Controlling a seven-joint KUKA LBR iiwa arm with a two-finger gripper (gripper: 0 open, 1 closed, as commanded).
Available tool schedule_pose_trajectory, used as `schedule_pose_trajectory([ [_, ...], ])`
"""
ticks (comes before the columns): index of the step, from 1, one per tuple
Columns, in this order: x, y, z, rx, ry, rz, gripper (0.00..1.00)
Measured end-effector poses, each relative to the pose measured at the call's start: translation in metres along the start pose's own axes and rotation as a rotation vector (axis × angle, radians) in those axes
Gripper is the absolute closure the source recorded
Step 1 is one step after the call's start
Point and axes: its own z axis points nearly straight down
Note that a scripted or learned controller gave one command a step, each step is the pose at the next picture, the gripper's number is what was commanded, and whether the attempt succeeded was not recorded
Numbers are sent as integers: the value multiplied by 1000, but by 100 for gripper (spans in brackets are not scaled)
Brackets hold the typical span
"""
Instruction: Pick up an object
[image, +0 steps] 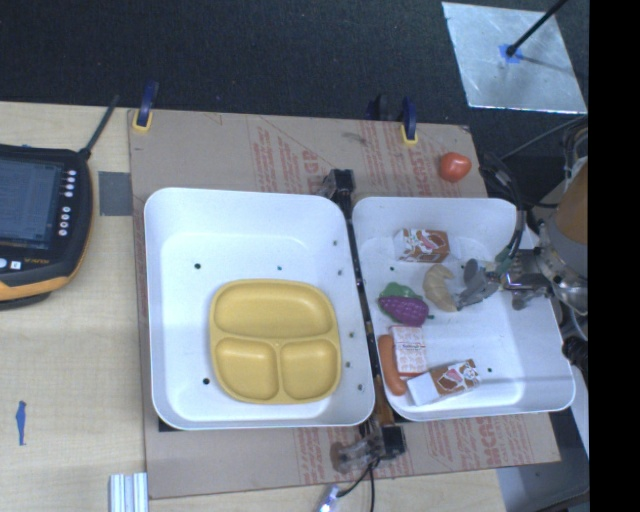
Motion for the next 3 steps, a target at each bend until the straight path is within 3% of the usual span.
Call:
schedule_pose_trajectory([
  [1,45,44,33,-1,-2,-1,0],
  [2,25,107,108,1,-1,-1,0],
  [3,27,140,104,15,4,0,0],
])
